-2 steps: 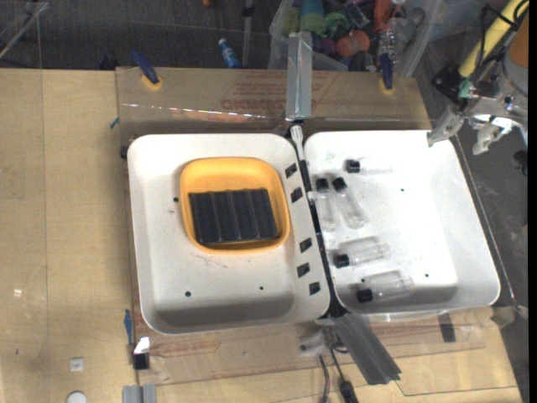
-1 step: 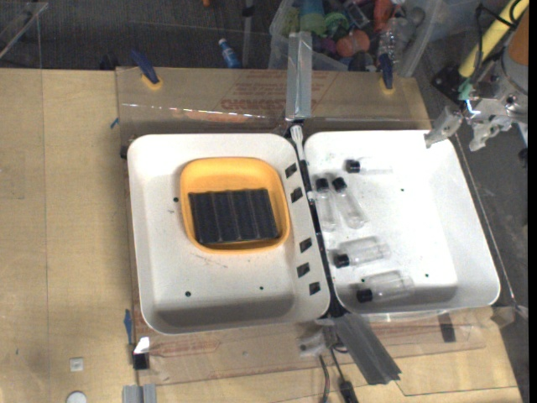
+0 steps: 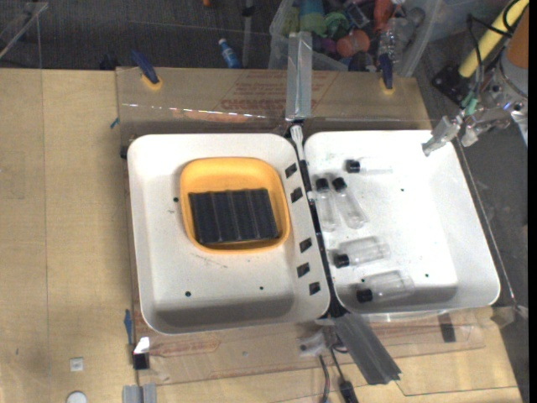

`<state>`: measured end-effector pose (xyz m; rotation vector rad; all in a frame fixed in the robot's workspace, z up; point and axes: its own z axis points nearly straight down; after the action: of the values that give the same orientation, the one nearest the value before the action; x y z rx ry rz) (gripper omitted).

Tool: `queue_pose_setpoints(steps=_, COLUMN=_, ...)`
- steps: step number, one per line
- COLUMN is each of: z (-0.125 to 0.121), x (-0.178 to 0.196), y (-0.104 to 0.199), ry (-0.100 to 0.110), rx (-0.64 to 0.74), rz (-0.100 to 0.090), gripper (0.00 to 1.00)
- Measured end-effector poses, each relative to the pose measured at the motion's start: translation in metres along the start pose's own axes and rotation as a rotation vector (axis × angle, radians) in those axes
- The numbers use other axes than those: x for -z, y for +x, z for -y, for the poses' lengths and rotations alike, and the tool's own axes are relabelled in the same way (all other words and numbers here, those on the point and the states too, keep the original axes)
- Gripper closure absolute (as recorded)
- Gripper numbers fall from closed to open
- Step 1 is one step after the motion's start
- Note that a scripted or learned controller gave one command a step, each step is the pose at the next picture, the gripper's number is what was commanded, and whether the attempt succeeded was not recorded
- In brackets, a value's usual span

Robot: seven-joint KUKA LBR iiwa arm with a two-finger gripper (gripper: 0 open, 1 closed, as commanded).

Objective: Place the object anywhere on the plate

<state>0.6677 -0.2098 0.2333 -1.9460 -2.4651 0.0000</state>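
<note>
Clear vials (image 3: 359, 252) with black caps, right bin (image 3: 436, 225), gripper (image 3: 438, 141) state unclear

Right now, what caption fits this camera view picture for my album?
Yellow plate with a dark ridged block in the left bin; clear vials in the right bin.

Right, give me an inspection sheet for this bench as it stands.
Surface: wooden bench bearing left bin and right bin, side by side.
Job's things: orange plate in the left bin, with a dark ribbed rectangular block on it; several clear black-capped vials lie in the right bin.
Clutter: box of coloured toys behind the bins.
End effector: end effector at the right bin's far right corner; holds nothing visible.
Cables: yellow cable at top right; dark leads below the bins.
Surroundings: dark floor behind.
</note>
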Motion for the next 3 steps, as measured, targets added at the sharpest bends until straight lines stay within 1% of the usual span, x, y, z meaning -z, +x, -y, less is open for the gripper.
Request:
queue_pose_setpoints(steps=1, z=0.0021, x=0.0002, y=-0.0106, ry=-0.003, rx=0.120, rz=0.003, gripper=0.00)
queue_pose_setpoints(steps=2, z=0.0022, x=-0.0017, y=-0.0107, ry=-0.003, rx=0.396, rz=0.001, gripper=0.00)
queue_pose_setpoints(steps=3, z=0.0015, x=0.0030, y=-0.0106, ry=-0.005, rx=0.566, rz=0.004, gripper=0.00)
